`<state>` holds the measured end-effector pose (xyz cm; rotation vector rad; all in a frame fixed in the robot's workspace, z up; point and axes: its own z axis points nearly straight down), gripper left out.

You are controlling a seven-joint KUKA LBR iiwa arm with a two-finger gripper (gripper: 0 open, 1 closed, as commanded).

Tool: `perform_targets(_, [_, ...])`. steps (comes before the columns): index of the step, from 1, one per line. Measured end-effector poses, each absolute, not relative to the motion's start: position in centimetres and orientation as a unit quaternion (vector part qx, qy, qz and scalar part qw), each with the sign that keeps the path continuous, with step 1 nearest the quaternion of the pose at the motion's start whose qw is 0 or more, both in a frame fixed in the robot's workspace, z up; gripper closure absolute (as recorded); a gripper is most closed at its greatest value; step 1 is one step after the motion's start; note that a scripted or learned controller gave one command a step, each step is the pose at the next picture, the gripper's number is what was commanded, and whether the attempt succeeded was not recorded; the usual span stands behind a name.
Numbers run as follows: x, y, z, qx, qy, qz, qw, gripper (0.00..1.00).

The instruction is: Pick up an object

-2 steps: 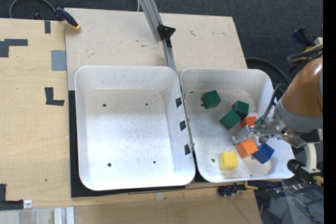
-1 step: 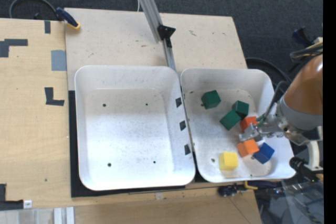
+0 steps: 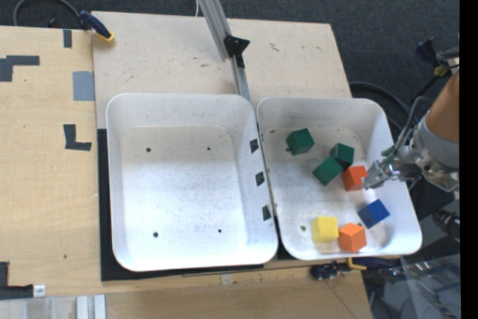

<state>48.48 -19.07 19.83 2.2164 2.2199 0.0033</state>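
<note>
The right bin (image 3: pixel 373 116) holds several small blocks. A green block (image 3: pixel 299 141) lies toward the back, and two more green blocks (image 3: pixel 333 163) sit together near the middle. An orange block (image 3: pixel 354 177) rests just right of them. A blue block (image 3: pixel 373 212), a yellow block (image 3: pixel 325 228) and a second orange block (image 3: pixel 352 237) lie near the front. My gripper (image 3: pixel 378 175) reaches in over the bin's right wall, its tip right beside the first orange block. Nothing shows between its fingers.
The left bin (image 3: pixel 119 160) stands next to the right one. A slanted metal rail (image 3: pixel 216 11) crosses the bench behind the bins. Cables lie off the bench at right and back left.
</note>
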Motion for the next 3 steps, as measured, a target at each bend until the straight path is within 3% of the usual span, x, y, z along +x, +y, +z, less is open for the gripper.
perform_targets(1, [48.5, -19.0, 20.8, 0.706, 0.708, 0.0000, 0.000, 1.00])
perform_targets(3, [53.0, -8.1, 19.9, 0.704, 0.710, 0.0002, -0.001, 1.00])
